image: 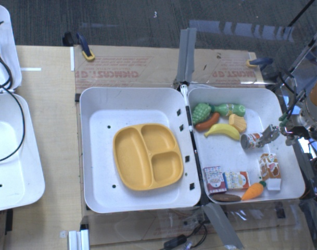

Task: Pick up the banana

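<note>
The gripper [270, 134] hovers at the frame's right, finger state unclear, just right of the banana [224, 132], seemingly approaching.

Two white bins [96, 155], one yellow tray [148, 156], one banana [223, 131], one carrot [253, 190].

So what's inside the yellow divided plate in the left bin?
Nothing shows in the yellow plate: all three compartments look bare. It sits in the left bin; the bin floor beneath it is covered. The banana lies in the right bin.
</note>
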Controlling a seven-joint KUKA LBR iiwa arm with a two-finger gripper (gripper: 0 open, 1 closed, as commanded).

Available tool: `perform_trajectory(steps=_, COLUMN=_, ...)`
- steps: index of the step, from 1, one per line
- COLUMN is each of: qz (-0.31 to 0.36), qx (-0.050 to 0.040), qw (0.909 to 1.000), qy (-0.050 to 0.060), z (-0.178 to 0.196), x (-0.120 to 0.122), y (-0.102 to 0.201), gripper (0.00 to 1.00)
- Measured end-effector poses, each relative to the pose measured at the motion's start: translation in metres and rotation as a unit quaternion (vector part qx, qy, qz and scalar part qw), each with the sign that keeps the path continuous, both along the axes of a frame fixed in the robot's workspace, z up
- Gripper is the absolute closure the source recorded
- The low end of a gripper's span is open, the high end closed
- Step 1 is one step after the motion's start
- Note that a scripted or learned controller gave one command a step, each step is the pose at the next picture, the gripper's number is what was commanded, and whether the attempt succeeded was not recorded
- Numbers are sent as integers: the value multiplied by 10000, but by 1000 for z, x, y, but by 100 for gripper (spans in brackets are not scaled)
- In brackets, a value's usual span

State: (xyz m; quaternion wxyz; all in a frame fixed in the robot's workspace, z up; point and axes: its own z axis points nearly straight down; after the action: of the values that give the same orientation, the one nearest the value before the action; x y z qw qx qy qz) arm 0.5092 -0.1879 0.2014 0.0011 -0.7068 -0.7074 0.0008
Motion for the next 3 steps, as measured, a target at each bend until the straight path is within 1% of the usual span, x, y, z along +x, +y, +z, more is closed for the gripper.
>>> perform_trajectory(steps=1, qz=-372, qx=-4, qw=9993, qy=-1, z=-49, x=59, y=57, gripper=0)
perform_trajectory(steps=2, qz=-205, qx=-11, qw=9998, qy=-36, z=-107, x=92, y=88, gripper=0)
perform_trajectory(steps=3, qz=-255, qx=-11, qw=9997, qy=-12, z=-10, x=121, y=112, gripper=0)
